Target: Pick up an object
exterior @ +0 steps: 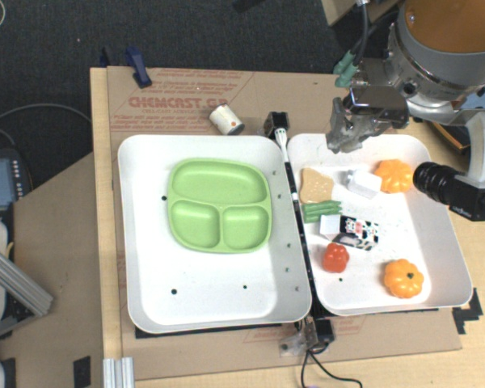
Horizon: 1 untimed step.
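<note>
My gripper hangs over the far left corner of the right bin, above the bin floor and just behind a tan bread-like piece. Nothing shows between its fingers. In that bin lie a green stick-like piece, a red tomato, a black-and-white cow-patterned piece, a white block, and two orange pumpkin-like toys, one at the far right and one at the near right.
The left bin holds a light green divided plate. A small white cylinder and a black clip lie on the cardboard behind the bins. A black camera-like device juts over the right bin's right side.
</note>
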Tool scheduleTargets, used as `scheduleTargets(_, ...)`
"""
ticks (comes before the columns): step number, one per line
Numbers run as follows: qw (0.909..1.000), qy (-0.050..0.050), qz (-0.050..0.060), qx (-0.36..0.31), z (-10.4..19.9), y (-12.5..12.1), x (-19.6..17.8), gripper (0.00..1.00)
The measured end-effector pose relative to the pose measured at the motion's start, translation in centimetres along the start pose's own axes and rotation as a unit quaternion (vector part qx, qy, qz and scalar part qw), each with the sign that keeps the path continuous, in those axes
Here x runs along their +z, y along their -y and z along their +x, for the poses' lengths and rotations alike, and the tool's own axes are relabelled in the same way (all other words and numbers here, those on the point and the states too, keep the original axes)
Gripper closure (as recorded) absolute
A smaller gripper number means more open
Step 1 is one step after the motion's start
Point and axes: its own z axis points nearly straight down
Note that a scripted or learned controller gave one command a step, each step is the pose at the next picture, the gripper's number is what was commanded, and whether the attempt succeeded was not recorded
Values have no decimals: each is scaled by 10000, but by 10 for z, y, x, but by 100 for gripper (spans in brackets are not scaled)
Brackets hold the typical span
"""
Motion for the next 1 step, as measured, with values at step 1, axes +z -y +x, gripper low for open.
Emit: scheduleTargets(1,9999,34,157,-4,22,5,119,100)
